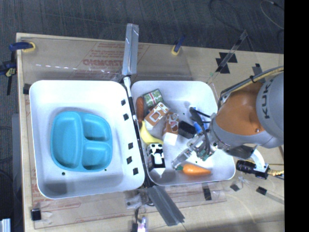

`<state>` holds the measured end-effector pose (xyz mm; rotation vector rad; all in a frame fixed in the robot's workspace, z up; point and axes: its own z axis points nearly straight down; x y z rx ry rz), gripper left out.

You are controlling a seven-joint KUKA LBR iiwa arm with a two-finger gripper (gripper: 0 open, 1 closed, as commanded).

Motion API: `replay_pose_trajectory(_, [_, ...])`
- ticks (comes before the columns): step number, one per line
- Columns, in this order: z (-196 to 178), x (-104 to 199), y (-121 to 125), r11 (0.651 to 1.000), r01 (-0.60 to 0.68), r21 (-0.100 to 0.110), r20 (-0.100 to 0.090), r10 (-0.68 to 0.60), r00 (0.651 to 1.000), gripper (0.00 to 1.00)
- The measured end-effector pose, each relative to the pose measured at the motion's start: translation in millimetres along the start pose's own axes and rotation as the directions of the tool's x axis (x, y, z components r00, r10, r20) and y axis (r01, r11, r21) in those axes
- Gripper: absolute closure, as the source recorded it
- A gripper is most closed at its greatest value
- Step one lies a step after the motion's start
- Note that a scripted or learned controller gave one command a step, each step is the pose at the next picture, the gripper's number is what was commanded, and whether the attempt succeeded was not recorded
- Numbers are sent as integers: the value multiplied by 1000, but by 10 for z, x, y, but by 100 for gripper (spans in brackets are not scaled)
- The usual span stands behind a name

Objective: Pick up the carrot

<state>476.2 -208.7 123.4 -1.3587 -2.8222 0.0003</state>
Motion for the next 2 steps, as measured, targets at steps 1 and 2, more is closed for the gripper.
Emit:
replay_pose_trajectory(1, [44, 1, 3, 999, 39, 0, -1, -39, 999, 0])
replay_pose_trajectory(2, [-1075, -146, 323, 1000, 0, -1, 4, 0, 1000, 0])
